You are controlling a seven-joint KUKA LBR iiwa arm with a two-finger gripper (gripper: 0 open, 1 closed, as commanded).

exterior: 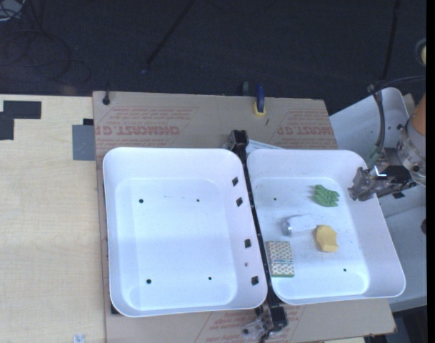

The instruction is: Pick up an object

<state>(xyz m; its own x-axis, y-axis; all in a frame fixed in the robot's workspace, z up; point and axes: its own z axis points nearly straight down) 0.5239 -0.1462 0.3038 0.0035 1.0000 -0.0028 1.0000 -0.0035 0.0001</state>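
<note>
Camera view: end effector at right bin far rim, finger state indiscernible. Inside lie green object, yellow object, grey piece, patterned packet. Left bin alongside.

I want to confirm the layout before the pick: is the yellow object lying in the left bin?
No, the yellow object lies in the right bin, near the green object.

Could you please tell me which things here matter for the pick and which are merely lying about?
For the job: gripper, green object, yellow object, grey object, patterned packet, right bin.
Lying about: left bin, cardboard sheet.
</note>
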